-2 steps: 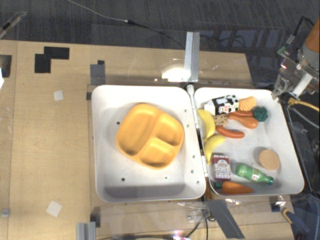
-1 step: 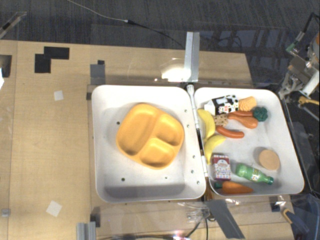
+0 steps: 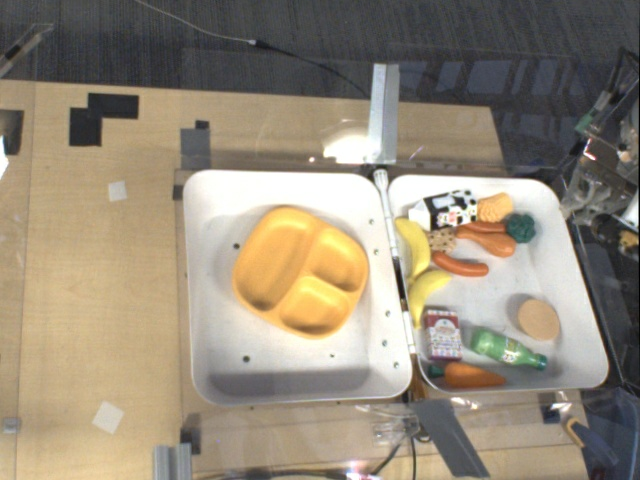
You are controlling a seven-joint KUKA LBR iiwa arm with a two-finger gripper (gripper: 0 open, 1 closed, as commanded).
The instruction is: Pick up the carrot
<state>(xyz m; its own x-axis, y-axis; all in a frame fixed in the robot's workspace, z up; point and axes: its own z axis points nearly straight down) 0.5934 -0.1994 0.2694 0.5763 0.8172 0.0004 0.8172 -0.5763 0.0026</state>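
Orange carrot (image 3: 473, 375): lower edge of the right bin (image 3: 585, 308), long axis running left-right, beside the green bottle (image 3: 508, 349).
Arm (image 3: 608, 168): right frame edge, well above the carrot.
Jaws: state cannot be told.

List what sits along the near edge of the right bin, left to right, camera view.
Red box → carrot → green bottle → tan round disc.
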